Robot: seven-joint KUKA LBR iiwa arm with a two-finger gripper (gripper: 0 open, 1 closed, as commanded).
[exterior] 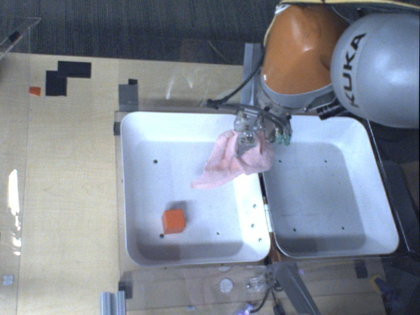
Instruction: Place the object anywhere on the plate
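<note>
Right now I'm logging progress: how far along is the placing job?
Done: the pincer has the pink cloth between its fingers, hanging above the left bin. In hand: carrying it. Left: setting it down; I can't make out a plate. The orange block lies untouched.

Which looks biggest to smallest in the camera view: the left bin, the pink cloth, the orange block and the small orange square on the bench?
1. left bin
2. pink cloth, hanging at the pincer and so nearer the camera, which may enlarge it
3. orange block
4. small orange square
</note>
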